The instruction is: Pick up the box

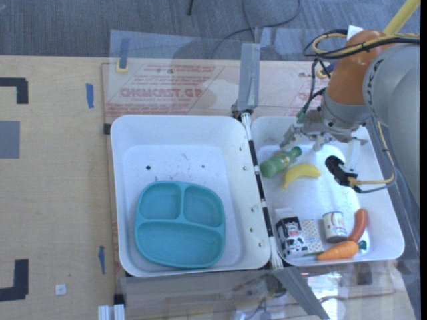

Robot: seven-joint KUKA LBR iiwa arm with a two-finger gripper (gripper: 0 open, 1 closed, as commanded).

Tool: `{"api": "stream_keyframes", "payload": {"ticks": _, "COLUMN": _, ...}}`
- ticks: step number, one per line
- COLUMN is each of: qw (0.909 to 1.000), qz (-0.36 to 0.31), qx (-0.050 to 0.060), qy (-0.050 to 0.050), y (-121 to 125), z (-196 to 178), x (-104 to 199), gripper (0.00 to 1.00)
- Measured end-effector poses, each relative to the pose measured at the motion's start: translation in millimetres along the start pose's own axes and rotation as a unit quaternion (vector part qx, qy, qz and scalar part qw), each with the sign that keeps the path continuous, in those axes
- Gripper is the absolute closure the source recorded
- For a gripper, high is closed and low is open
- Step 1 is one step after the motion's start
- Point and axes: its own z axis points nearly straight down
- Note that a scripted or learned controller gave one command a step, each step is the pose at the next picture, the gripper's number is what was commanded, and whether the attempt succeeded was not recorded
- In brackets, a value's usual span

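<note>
So the box (297, 236) is a small black-and-white carton lying flat in the right bin (313, 202). It's in the near corner, on the side next to the left bin (127, 135), tucked close to the divider between the two. Nothing is holding it or touching it from above.

Just beside the box, further from the divider, there's a small can (333, 226) standing up. In front of both of them an orange carrot (340, 250) lies along the near edge of the bin. A reddish-orange, sausage-shaped thing (360, 223) sits just past the can and leans toward the carrot's green end.

Toward the far half of the same bin there's a yellow banana (300, 173). A green bottle (279, 162) lies on its side just beside it, near the divider.

The pincer (299, 137) is up at that far end, hanging over the bottle and banana and well apart from the box. Honestly I can't tell from here whether it's open or closed, and I don't see anything in its grip. The grey arm (397, 92) with its orange band (350, 72) comes in over the far right corner of the bin.

The left bin has a teal divided plate (180, 224) in its near half and a few dark specks on the bare white floor behind it. Both bins sit on a pale wooden desk (53, 179).
</note>
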Motion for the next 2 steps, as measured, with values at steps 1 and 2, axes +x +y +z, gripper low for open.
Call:
{"api": "stream_keyframes", "payload": {"ticks": 1, "qw": 1.0000, "qz": 0.001, "qx": 0.000, "qy": 0.000, "y": 1, "z": -8, "x": -1, "gripper": 1.00}}
{"api": "stream_keyframes", "payload": {"ticks": 2, "qw": 0.9924, "qz": 0.123, "qx": -0.005, "qy": 0.001, "y": -41, "z": 4, "x": -2, "gripper": 1.00}}
